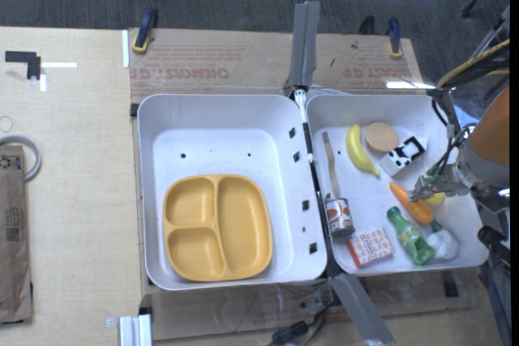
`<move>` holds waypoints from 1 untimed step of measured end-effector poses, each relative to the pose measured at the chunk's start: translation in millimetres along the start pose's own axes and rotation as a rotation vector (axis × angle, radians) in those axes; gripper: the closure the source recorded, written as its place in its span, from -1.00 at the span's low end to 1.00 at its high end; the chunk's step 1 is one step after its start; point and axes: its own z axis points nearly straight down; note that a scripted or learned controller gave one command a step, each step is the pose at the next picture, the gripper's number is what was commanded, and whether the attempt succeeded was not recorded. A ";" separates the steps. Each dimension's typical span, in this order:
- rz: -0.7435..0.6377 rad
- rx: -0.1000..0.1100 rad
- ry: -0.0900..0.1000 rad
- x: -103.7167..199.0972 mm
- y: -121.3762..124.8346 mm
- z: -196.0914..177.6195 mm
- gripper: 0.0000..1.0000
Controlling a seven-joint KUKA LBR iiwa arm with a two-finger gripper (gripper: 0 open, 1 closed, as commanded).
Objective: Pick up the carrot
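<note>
I count two white bins, side by side. The left bin (pixel 154 174) holds one thing, a yellow divided plate (pixel 217 227) with three compartments. The right bin (pixel 340 105) holds everything else, one of each: a banana (pixel 361 150), a round tan disc (pixel 380 137) just beside it, a black-and-white block (pixel 403 154), a slim utensil (pixel 329 166) lying along the left wall, a small red can (pixel 340 216) below it, a red-and-white packet (pixel 371 246), a green bottle (pixel 409 237), and the carrot (pixel 408 204).

The carrot lies right of centre in the right bin, slanted, its thin end up-left and its thick end down-right, next to the green bottle's neck. I judge it a light, stiff, smooth toy, tapered, so likely to squirt out of a pinch near the tip. I would take it across the thick half, fingers square to its long axis.

The gripper (pixel 427 192) sits right over the carrot's thick end, touching or nearly so. From up here I cannot tell how it is set, nor whether the carrot is caught.
</note>
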 end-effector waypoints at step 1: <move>-0.054 0.007 -0.003 4.2 -15.8 3.3 -1.00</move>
